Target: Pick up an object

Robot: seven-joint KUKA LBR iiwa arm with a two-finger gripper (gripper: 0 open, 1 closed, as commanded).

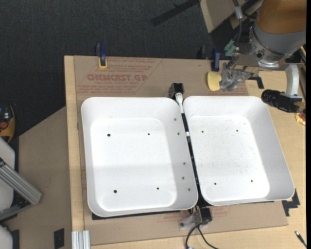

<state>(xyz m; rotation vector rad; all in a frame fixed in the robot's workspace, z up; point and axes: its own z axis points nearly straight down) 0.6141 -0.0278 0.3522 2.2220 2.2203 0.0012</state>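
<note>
While the tool hung beyond the right bin, its opening untellable, a small pale yellow object lay just beside it on the surface; probably light, soft; pinch its edges.

Both bins are plain white: the left bin carries four small dark dots on its floor, and the right bin shows similar dots plus a faint grey speckling. The board beneath them is pale brown cardboard-coloured, printed with red lettering near its far edge. A clamp there is blue with a yellow tip. The small object beside the gripper is pale yellow. The gripper is metallic grey, under the arm's orange band. The floor is dark grey carpet.
</note>
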